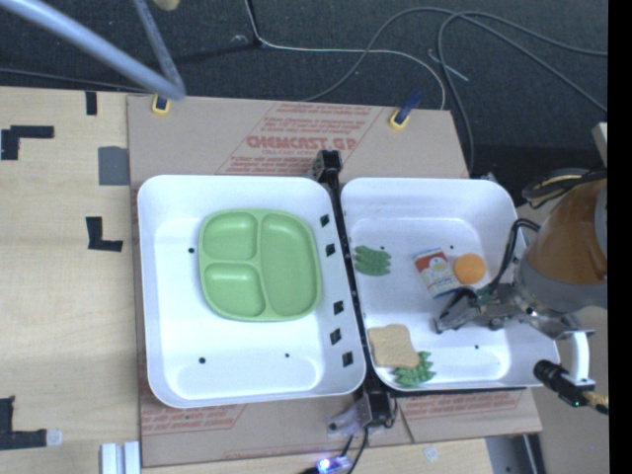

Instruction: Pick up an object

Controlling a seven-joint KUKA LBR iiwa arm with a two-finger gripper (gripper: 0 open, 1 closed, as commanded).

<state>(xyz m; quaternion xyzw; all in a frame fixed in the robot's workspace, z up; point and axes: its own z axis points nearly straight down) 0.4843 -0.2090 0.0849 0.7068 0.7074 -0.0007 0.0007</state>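
Observation:
In the right bin [494, 200] lie a small red-and-white packet [434, 271], an orange ball [471, 267], a green leafy piece [372, 259], a tan slice of toast [392, 344] and a second green piece [416, 370]. My gripper [446, 320] reaches in from the right and sits low in this bin, just below the packet and the ball and right of the toast. Its dark fingers [460, 307] point left and stand open, with nothing between them. The grey wrist and orange band [571, 240] hang over the bin's right rim.
The left bin [158, 265] holds a green divided plate [261, 265]. A black divider [341, 265] runs between the bins. Cables trail over the dark floor behind, and a grey pole [89, 38] crosses the top left corner.

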